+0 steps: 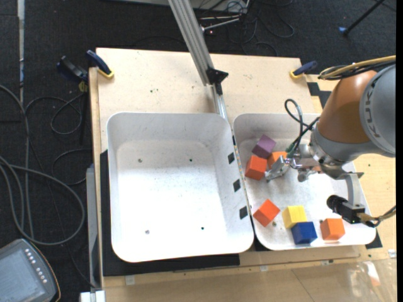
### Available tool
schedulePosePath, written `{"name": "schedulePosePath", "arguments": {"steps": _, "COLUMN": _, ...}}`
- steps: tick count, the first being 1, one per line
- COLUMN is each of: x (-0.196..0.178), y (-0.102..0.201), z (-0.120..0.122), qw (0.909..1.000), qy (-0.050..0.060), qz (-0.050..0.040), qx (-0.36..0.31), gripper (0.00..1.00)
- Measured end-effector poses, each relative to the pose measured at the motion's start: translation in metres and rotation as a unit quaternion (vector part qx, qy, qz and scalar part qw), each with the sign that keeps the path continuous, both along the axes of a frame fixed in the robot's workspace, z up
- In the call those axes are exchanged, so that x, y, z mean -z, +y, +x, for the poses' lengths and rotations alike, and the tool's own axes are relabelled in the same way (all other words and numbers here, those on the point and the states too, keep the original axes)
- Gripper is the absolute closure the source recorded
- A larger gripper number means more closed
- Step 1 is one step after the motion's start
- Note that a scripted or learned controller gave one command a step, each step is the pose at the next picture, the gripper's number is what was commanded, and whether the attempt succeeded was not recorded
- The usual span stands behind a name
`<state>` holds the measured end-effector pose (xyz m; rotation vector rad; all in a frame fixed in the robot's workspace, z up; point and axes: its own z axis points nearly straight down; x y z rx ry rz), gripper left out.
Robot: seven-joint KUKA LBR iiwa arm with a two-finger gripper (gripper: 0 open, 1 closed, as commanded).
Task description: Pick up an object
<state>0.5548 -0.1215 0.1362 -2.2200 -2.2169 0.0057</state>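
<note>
A: What was seen nearest the camera?

B: Along the front of the right bin (362, 236), a row of blocks was laid out: an orange cube (266, 211) at about seven o'clock in that bin, a yellow cube (293, 216) touching a blue cube (304, 232) at six o'clock, and another orange block (332, 229) at five o'clock. None of these was lifted.

A: And the hand?

B: The hand (281, 166) was found farther back, low over the bin's middle, reaching in from three o'clock. Whether it was open or closed could not be told; the tips were too small and cluttered to be read. A small orange piece (278, 158) was seen right against it, but a grip on it could not be confirmed.

A: What lay beyond it?

B: An orange-red cube (255, 167) was seen just beside the hand at nine o'clock, and a purple cube (264, 146) behind that, toward eleven o'clock. The left bin (126, 131) was seen farther along the tabletop (164, 74) at nine o'clock.

A: How far along was the task judged to be?

B: The approach was judged done, with the hand brought down among the back blocks. A secure grasp and the lift were judged still to be made, since nothing was seen raised clear of the bin floor.
</note>
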Motion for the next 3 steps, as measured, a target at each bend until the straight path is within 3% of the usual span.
{"name": "schedulePosePath", "arguments": {"steps": 1, "x": 0.043, "y": 0.0, "z": 0.0, "qw": 1.0, "qy": -0.002, "qz": -0.0006, "qx": 0.0, "gripper": 0.0}}
{"name": "schedulePosePath", "arguments": {"steps": 2, "x": 0.031, "y": 0.0, "z": 0.001, "qw": 1.0, "qy": -0.004, "qz": -0.0004, "qx": 0.0, "gripper": 1.0}}
{"name": "schedulePosePath", "arguments": {"steps": 3, "x": -0.032, "y": 0.003, "z": 0.0, "qw": 1.0, "qy": -0.006, "qz": -0.0009, "qx": -0.002, "gripper": 1.0}}
